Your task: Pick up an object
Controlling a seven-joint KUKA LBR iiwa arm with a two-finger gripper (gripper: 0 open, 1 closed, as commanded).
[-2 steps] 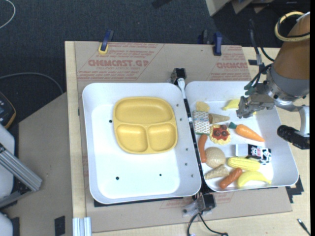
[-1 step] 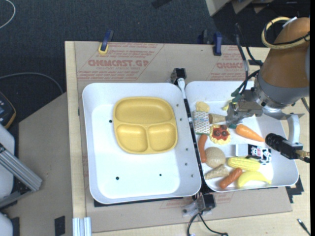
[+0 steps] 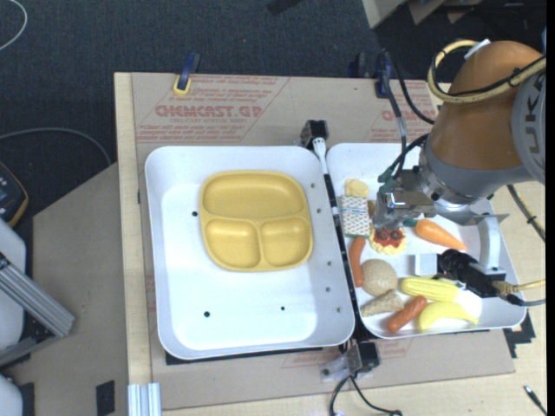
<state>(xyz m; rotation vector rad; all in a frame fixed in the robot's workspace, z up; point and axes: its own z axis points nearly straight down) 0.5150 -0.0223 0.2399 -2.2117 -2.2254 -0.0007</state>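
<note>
My gripper (image 3: pixel 389 222) hangs over the middle of the right bin (image 3: pixel 496 232), directly above a small red and yellow toy food (image 3: pixel 388 242). Whether it touches that piece is hidden by the wrist. Close around it lie a green and white packet (image 3: pixel 354 216), an orange carrot (image 3: pixel 440 233), a pale yellow piece (image 3: pixel 356 187) and an orange-red stick (image 3: pixel 357 262). Nearer the front of the bin are a beige round potato (image 3: pixel 379 275), a corn cob (image 3: pixel 431 289), a banana (image 3: pixel 444 317) and a red sausage (image 3: pixel 406 315).
The left bin (image 3: pixel 173 258) holds a yellow divided plate (image 3: pixel 256 219) toward its back. The two bins meet along a dark seam (image 3: pixel 334 224). The arm's orange and grey body (image 3: pixel 486 120) covers the right bin's back right corner.
</note>
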